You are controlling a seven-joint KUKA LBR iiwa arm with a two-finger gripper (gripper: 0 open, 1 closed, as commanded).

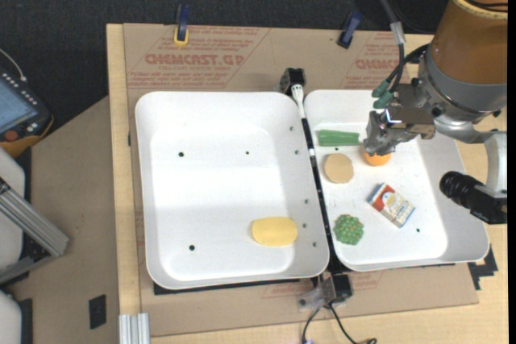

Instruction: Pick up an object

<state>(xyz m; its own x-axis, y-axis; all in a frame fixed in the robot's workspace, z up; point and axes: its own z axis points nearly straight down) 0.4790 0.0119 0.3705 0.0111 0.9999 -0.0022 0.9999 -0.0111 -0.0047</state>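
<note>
The tool sits on a small orange thing in the right bin. I cannot tell its grip. The thing looks light and smooth; hold its sides.

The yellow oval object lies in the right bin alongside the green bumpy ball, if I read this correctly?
Not quite: the camera view shows the yellow oval object in the left white bin; the green bumpy ball is in the right white bin.

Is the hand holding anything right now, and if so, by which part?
Cannot be told. The hand is down on the orange object in the right bin, covering its top, but no grip is visible from this view.
</note>
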